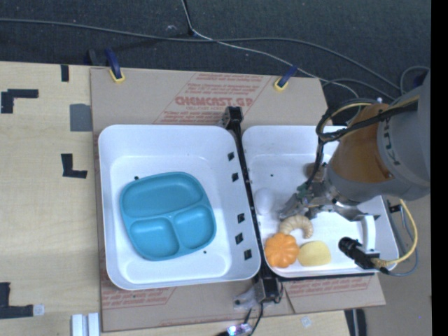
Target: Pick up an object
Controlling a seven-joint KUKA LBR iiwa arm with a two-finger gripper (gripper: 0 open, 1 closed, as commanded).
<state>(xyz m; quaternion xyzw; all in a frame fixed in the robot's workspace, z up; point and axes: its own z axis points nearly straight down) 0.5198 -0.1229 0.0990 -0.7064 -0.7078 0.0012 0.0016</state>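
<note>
In the right bin (280,142) three small things lie near the front wall: a beige croissant-shaped piece (298,225), an orange pumpkin-like ball (281,250) and a pale yellow lump (314,253). My gripper (302,204) is low in this bin, right behind the croissant piece and touching or nearly touching its top. The grey arm with its orange band (357,152) reaches in from the right and hides the bin's right half.
The left bin (112,145) holds a blue divided plate (168,213). A black divider (240,180) runs between the two bins. Cables loop around the wrist, and a black fitting (353,250) sits by the right bin's front right corner.
</note>
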